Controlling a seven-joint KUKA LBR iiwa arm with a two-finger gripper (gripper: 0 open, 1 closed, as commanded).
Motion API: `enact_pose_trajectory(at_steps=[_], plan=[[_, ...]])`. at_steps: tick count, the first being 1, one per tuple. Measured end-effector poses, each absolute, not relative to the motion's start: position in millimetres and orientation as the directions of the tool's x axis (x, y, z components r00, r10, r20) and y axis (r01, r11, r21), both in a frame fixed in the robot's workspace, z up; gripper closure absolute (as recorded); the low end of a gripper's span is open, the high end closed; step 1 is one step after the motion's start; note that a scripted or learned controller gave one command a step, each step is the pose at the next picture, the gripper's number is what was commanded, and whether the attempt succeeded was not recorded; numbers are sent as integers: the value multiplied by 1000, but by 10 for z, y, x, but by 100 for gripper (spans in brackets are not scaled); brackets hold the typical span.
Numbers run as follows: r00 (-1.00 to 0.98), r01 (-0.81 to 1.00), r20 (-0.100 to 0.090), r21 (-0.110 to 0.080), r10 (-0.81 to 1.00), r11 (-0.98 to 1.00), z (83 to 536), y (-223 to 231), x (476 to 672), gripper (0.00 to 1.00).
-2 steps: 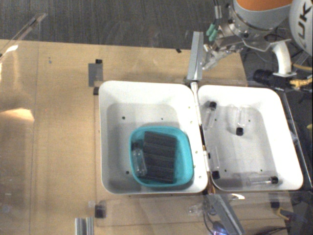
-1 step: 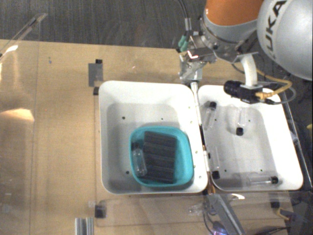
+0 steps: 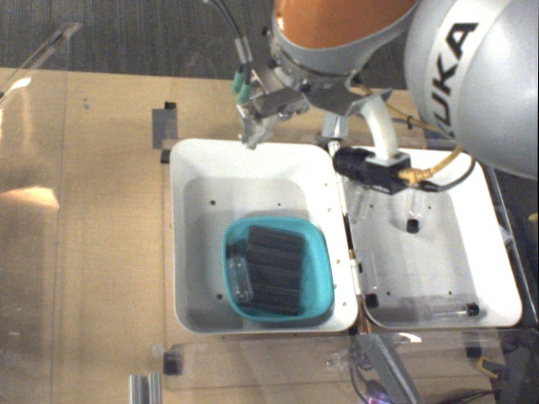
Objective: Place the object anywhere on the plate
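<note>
While the jaws' state cannot be told, the dark ridged object [image 3: 275, 269] lies on the teal plate [image 3: 320, 268], well below them.

Bright, slightly soft; glare on left bench [image 3: 34, 196].

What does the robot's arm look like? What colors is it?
The big rounded grey arm has black KUKA letters and a shiny orange band. Its small metal gripper has green bits, and a thin grey cable curves down to it.
</note>
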State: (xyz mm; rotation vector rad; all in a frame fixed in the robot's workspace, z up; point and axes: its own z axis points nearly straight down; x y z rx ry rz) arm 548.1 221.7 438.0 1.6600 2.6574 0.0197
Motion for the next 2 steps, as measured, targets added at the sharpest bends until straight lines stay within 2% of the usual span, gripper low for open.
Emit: enact_pose_trajectory(at_steps=[1,2], plan=[[-396,918,0,10,918,396,4253,2263,4873,100],[-396,918,0,9,918,396,4252,2264,4873,0]])
